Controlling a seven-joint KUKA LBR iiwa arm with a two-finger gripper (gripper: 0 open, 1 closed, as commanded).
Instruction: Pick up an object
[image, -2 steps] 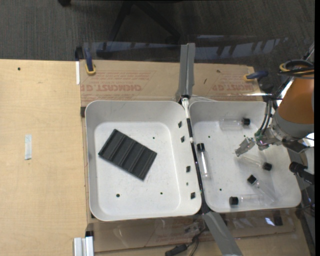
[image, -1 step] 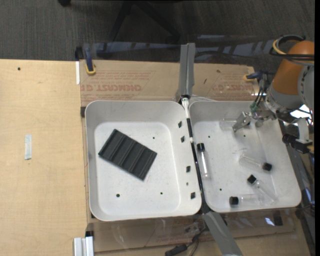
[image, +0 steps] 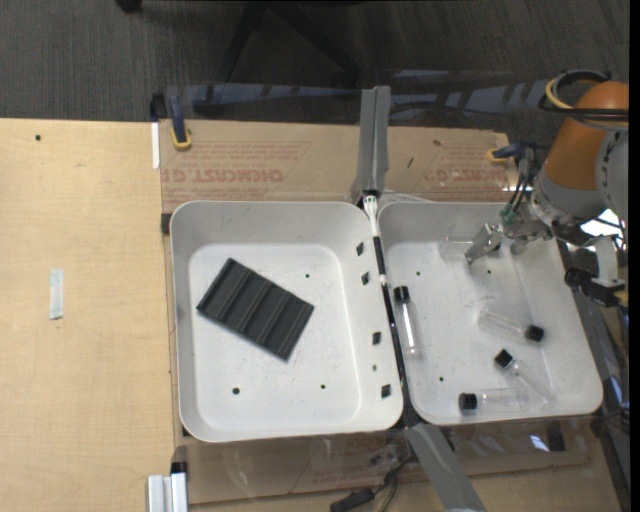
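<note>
A black ridged slab (image: 255, 308) lies flat and slanted in the left bin (image: 190, 400). The right bin (image: 590, 400) holds several clear tubes with black caps: one (image: 405, 320) along its left wall, one (image: 512, 326) at centre right, a short one (image: 507, 361) below it, and one (image: 485, 401) near the front wall. My gripper (image: 484, 246) hangs over the far part of the right bin, below the orange-banded wrist (image: 585, 135). It is apart from every tube, and nothing is seen held in it.
A grey divider bar (image: 374, 140) runs between the bins at the back. Brown cardboard (image: 270, 165) lies behind the bins. A wooden bench top (image: 80, 300) spreads to the left, with a small pale strip (image: 56, 295) on it.
</note>
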